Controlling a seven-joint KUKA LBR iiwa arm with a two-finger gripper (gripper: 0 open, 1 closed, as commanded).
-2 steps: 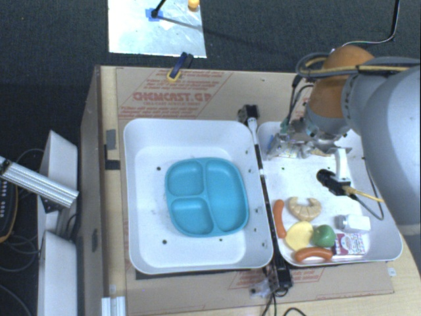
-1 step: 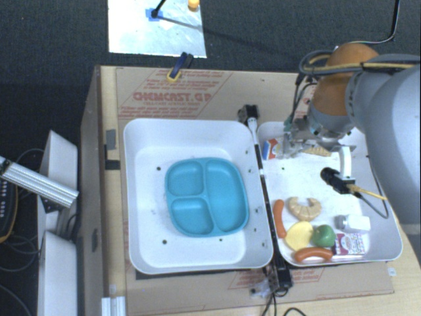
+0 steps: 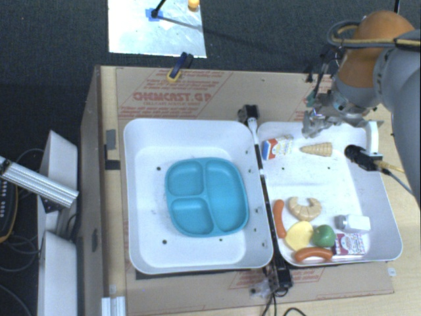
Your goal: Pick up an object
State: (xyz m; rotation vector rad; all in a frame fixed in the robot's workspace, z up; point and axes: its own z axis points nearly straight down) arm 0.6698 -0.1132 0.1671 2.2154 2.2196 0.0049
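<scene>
The task is at its beginning, I judge: nothing is lifted yet. The gripper (image 3: 314,125) hangs over the far edge of the right bin (image 3: 383,206), at approx. 12 o'clock of that bin, and no object is between its tips; whether the jaws are released or clenched, I cannot tell from this view. Just below it, toward 6 o'clock, lies the ice cream cone (image 3: 317,150), near but apart from the gripper, so it is prob. the closest candidate. At 9 o'clock of the cone is a small milk carton (image 3: 276,147). The other toys sit at the near side of the bin: a croissant (image 3: 304,208), a sausage (image 3: 279,217), a yellow fruit (image 3: 298,235), a green pepper (image 3: 323,235). The left bin (image 3: 146,150) carries a blue divided plate (image 3: 206,197). What is left: descend, close on one object, lift.
</scene>
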